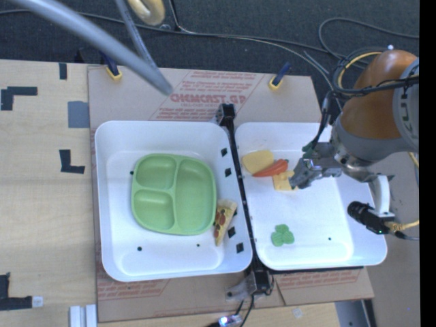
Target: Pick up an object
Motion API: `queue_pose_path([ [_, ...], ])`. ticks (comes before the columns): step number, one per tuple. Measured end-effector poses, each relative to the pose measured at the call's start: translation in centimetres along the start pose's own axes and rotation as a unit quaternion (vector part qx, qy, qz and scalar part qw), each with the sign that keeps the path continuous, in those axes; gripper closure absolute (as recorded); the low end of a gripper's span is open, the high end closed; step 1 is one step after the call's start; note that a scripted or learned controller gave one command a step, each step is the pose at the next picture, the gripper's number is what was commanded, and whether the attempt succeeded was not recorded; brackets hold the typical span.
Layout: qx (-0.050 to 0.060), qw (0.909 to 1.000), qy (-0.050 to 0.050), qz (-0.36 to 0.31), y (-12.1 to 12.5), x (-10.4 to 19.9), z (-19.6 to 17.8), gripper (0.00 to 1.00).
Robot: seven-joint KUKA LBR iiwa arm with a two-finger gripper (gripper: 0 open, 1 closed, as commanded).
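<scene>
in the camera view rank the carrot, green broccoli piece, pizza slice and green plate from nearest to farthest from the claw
From the claw, in the right bin:
1. Orange carrot, right bin, just left of the claw.
2. Green broccoli piece, right bin, toward its near edge.
3. Pizza slice, left bin, by the divider.
4. Green plate, middle of the left bin.

Seeing even, bright overhead light; white bins (109, 203) slightly glary; soft shadows; grey bar (88, 29) at 11 o'clock blurred, out of focus.
</scene>
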State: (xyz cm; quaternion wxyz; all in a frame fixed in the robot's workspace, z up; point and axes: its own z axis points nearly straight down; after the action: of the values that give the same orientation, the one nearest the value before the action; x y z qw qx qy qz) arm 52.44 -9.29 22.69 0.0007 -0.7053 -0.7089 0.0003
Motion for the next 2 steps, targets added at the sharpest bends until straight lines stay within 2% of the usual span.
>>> queue_pose_path([
  [2,-0.001,1.0,0.0,-0.001,5.2,9.5,-1.1,1.0],
])
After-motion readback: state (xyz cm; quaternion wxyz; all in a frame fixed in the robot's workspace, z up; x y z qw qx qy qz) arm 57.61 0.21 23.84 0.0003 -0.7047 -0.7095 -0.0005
